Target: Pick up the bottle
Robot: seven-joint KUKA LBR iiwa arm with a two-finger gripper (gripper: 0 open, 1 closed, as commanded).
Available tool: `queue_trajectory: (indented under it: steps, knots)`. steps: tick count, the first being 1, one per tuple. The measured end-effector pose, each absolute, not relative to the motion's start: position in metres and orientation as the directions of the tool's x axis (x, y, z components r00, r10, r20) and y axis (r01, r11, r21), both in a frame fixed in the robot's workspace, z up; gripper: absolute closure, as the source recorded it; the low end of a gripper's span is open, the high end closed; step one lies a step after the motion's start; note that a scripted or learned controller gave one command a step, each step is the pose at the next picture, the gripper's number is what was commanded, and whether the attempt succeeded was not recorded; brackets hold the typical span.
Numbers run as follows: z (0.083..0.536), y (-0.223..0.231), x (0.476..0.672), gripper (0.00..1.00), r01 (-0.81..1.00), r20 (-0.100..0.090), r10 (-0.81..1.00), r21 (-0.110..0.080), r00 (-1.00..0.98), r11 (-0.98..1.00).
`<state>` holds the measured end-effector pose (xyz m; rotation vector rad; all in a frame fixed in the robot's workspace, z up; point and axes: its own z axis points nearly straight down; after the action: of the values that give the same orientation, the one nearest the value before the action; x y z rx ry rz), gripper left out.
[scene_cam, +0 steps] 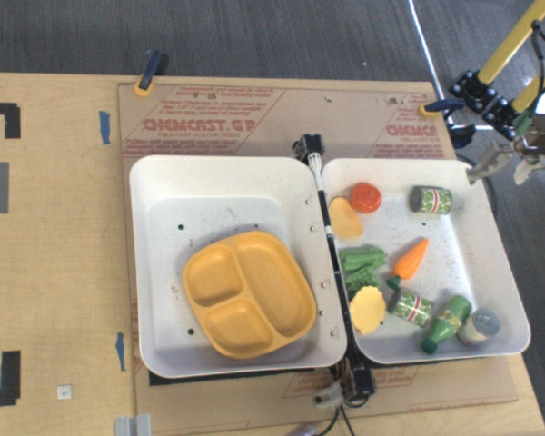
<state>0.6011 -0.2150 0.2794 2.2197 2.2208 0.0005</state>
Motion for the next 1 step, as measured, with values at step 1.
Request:
queue_trajectory:
  steps: [1]
  knots:
    - [0.1721,-0.1505,0.6169,0.00,0.993,0.001,0.993,0.000,-0.116,0.116]
